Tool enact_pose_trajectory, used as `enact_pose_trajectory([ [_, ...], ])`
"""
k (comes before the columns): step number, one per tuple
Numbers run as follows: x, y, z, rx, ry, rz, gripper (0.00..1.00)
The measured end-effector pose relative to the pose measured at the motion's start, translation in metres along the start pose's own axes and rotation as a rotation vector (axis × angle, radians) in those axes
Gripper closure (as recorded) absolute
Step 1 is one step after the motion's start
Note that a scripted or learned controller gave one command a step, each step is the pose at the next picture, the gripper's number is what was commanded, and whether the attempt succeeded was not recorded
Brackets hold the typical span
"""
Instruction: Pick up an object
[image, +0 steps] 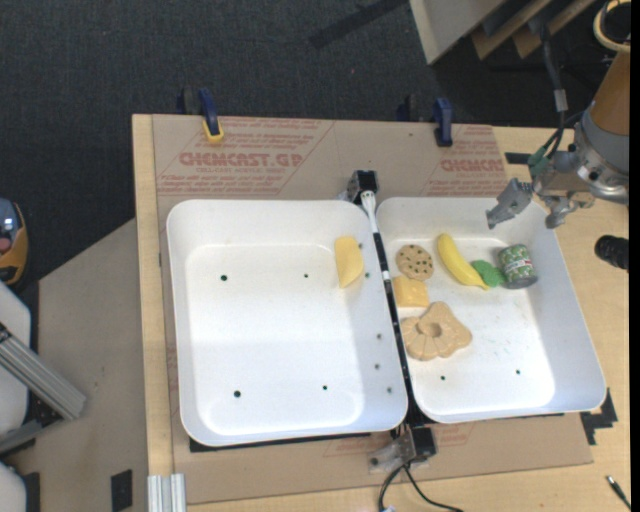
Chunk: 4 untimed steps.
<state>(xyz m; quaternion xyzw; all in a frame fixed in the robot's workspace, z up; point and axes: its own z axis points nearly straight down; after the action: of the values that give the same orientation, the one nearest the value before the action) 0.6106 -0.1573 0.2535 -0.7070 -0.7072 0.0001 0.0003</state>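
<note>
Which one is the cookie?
Look in the right bin, near the wall it shares with the left bin. The cookie lies there, left of the banana and above a yellow block. It is the only round, flat thing with dark spots.

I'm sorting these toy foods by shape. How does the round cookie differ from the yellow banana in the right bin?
The round brown cookie with dark chips is a flat disc; the yellow banana is long and curved. The cookie is tan with dark spots, the banana plain bright yellow. The banana touches a green piece at its lower end; the cookie lies apart from it. Both lie in the right white bin.
</note>
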Motion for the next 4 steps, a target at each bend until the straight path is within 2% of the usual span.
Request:
enact_pose_trajectory([
  [1, 0.048, -0.006, 0.077, 0.008, 0.004, -0.004, 0.0],
  [2, 0.044, -0.004, 0.061, -0.004, -0.001, 0.0, 1.0],
  [3, -0.023, -0.048, -0.105, -0.02, -0.01, 0.006, 1.0],
  [4, -0.07, -0.048, -0.109, -0.005, -0.006, 0.004, 1.0],
])
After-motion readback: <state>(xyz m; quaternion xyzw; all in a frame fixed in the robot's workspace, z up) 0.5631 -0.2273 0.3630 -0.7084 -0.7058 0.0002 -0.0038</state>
